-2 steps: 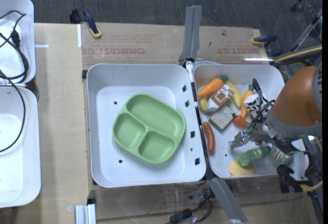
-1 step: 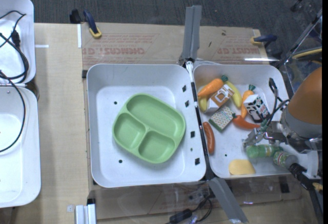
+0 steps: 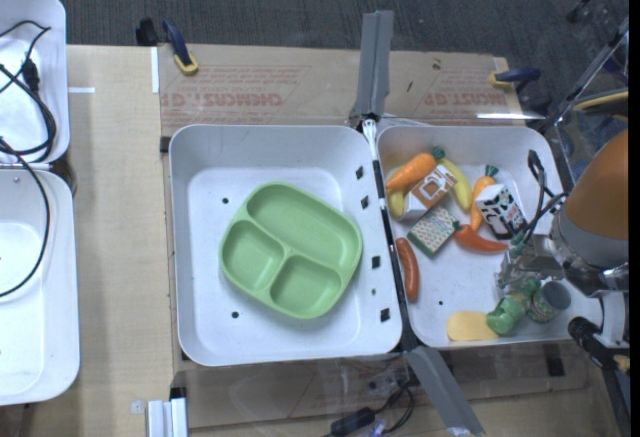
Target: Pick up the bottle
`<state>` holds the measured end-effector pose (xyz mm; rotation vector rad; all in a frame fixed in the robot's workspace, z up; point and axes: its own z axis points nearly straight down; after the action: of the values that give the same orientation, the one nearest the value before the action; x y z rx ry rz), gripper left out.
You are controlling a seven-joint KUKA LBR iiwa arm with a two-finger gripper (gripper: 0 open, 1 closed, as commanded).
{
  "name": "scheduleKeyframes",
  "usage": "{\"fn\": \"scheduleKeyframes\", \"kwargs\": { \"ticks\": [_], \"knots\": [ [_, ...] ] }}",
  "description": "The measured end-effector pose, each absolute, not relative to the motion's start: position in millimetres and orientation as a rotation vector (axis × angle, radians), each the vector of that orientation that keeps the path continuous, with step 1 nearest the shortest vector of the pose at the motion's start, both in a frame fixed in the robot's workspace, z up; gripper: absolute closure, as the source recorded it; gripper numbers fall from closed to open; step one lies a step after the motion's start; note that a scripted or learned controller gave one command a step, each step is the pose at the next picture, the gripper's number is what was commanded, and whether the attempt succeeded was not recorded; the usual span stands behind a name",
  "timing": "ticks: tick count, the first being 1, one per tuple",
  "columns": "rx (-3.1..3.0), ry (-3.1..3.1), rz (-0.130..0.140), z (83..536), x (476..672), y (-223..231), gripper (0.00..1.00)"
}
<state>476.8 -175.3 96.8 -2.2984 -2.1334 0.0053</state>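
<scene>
Your bottle (image 3: 509, 313) lies in the right bin (image 3: 440, 325), near its front right corner, with a can (image 3: 547, 300) touching it and a yellow slice (image 3: 468, 326) just beside. The gripper (image 3: 522, 270) hangs right above it; you cannot tell how its jaws stand. Closing could catch the can or push the bottle against the wall.

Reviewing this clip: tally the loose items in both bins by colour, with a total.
Green: 2, the plate and the bottle
Orange: 3, two carrots and a pepper
Yellow: 2, a banana and a flat slice
Red-orange: 1, a sausage
Mixed print: 3 small cartons
Grey: 1 can
Total: 12
</scene>
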Motion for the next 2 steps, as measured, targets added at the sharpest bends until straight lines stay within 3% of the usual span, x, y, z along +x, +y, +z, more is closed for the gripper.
{"fn": "scheduleKeyframes", "kwargs": {
  "ticks": [1,2],
  "knots": [
    [-2.298,-2.135,0.005,97.0,477.1,-175.1,0.0],
    [-2.323,-2.106,-0.003,90.0,478.4,-200.8,0.0]
  ]
}}
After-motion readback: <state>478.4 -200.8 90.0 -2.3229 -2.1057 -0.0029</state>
